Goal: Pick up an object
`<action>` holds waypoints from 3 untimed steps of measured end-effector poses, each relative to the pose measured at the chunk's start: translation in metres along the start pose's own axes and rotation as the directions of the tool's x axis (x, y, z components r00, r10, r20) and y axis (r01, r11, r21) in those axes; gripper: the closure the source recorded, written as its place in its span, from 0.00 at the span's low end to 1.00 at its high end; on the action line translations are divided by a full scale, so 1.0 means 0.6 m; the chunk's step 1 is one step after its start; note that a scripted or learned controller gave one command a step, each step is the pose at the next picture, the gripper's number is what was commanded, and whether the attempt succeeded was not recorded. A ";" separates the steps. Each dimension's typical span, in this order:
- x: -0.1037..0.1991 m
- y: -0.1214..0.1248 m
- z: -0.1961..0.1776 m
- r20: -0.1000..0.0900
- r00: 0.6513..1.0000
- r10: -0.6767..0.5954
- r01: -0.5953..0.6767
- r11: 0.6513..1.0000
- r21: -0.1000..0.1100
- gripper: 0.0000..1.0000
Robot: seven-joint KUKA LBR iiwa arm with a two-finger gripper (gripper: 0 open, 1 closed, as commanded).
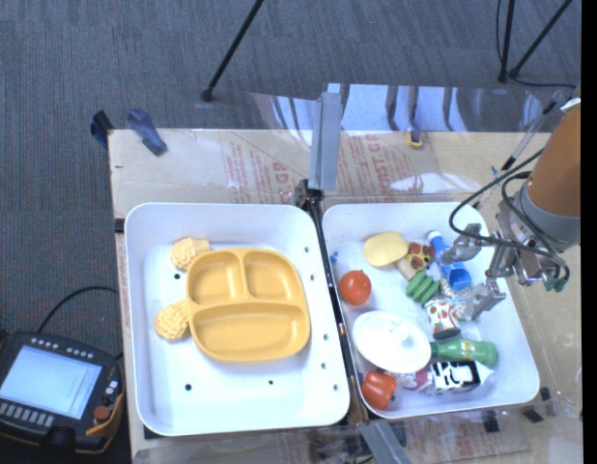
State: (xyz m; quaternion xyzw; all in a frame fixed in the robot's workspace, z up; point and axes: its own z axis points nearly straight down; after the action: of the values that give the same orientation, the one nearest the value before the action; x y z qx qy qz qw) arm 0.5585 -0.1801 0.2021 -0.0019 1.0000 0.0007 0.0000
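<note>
Hovering over the right shallow white bin (526, 356), the hand (475, 276) spreads its two fingers wide, nothing between them. Under the gap lies a small blue block (459, 278). At its nine o'clock sit a green ridged toy (422, 287), a pale yellow oval piece (385, 248) and a red tomato-like ball (355, 287). At six o'clock rest a white round lid (391, 341) and a green bottle (465, 350). Far at nine o'clock, the left white bin (144, 356) holds a yellow divided plate (248, 304).
</note>
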 end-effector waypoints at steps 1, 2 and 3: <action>-0.055 0.027 0.193 -0.004 0.996 -0.092 0.092 0.996 -0.002 0.00; -0.001 0.036 0.192 -0.001 1.000 -0.007 0.007 1.000 -0.001 0.00; -0.004 0.040 0.175 0.001 1.000 -0.013 0.013 1.000 0.000 1.00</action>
State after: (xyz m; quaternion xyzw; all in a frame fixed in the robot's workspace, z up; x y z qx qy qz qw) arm 0.5608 -0.1559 0.0971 -0.0086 1.0000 0.0005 0.0006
